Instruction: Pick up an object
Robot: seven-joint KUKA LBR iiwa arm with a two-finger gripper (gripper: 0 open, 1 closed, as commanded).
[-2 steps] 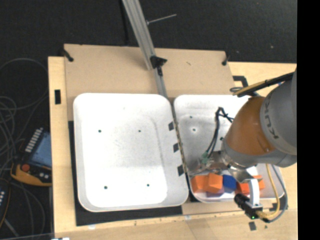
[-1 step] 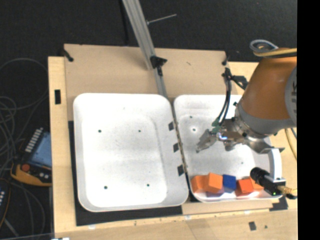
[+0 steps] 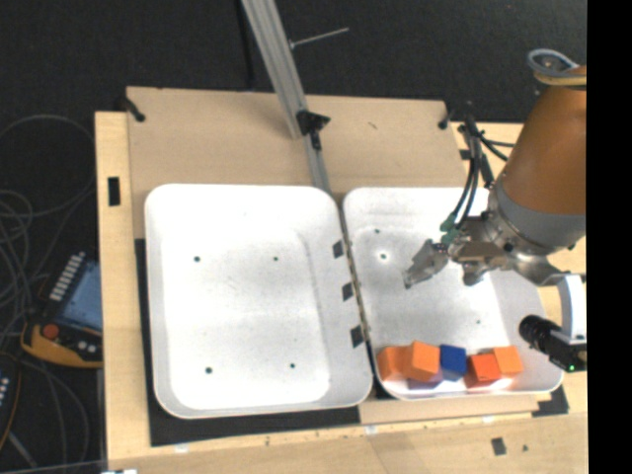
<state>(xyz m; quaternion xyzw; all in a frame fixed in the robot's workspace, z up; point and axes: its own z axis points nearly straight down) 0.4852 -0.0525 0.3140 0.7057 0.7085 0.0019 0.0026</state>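
Along the front wall of the right bin point(image 3: 395, 215) lies a row of small blocks: an orange block point(image 3: 395, 361), a second orange block point(image 3: 426, 359), a blue block point(image 3: 452, 359), and two more orange blocks point(image 3: 483, 368) at the right end. My gripper point(image 3: 440, 276) hangs over the middle of the right bin, behind the row and apart from it. Its fingers point(image 3: 419, 267) are spread open with nothing between them. The arm's orange band point(image 3: 553, 146) rises to the right.
The left bin point(image 3: 163, 265) sits beside the right one, joined by a ridge with black clips point(image 3: 348, 289). A slanted metal rail point(image 3: 281, 57) runs in from the back. Cables and a handheld pendant point(image 3: 69, 309) lie left of the bench.
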